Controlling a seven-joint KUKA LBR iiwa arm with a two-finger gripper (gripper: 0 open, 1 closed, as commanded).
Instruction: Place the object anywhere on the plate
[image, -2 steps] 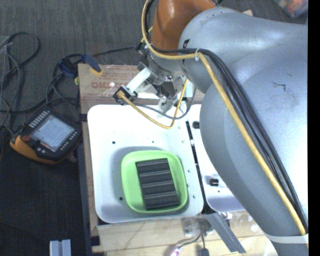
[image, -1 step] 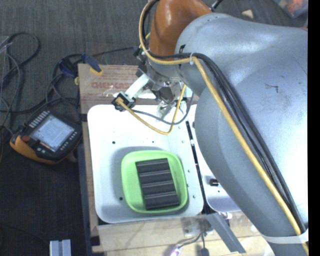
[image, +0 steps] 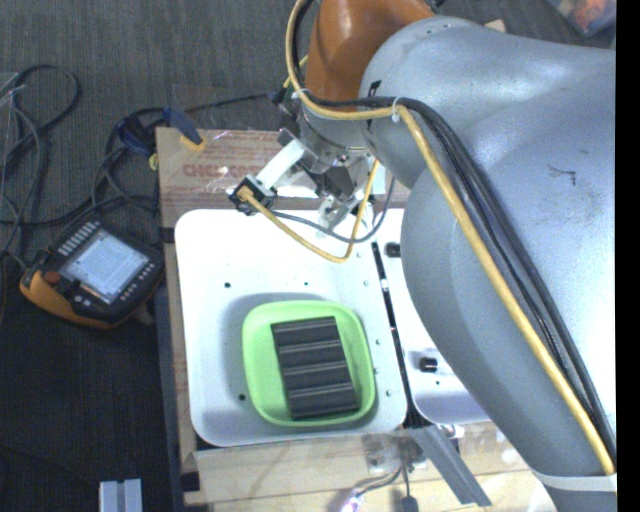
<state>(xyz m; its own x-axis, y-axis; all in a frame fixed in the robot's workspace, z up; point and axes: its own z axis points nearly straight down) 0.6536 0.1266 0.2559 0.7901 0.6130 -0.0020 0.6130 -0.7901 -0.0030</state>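
Grey arm link (image: 520, 230) fills our foreground. We see the dark ribbed rectangular block (image: 315, 367) lying flat inside the light-green square plate (image: 258, 350) in the left white bin (image: 210, 270), so placement looks done. Gripper (image: 335, 195) hangs at the far rim, well apart; grip state unclear.

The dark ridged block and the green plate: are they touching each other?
Touching. The camera view shows the dark ridged block lying flat inside the green plate, with green rim visible all around it and no gap underneath.
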